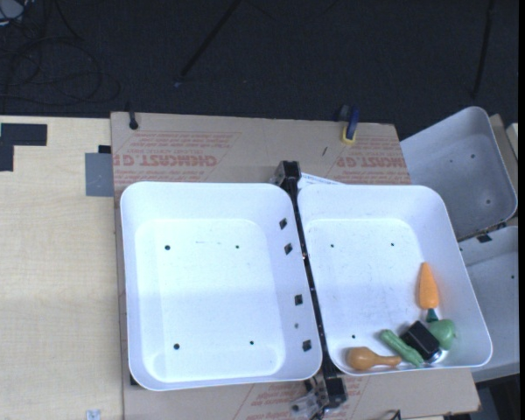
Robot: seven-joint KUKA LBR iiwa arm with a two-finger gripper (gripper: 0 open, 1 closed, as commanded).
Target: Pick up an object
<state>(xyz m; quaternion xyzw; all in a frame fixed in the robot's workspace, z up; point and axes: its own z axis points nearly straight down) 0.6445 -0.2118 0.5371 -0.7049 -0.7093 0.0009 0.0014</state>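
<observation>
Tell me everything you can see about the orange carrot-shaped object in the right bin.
The orange carrot-shaped object is small, smooth and plastic-looking, tapering to a point at its upper end. It lies flat on the floor of the right bin, near the right wall, pointing roughly up the image. Its lower end sits just above a green object; contact is unclear.

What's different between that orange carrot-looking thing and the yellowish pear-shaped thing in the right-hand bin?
The orange carrot is a brighter orange; the yellowish gourd is a duller tan-yellow. The carrot lies lengthwise near the bin's right wall; the gourd lies crosswise along the near wall. The carrot tapers evenly; the gourd has a round bulb narrowing to a thin neck. Both rest in the right bin, near a green and a black item.
</observation>
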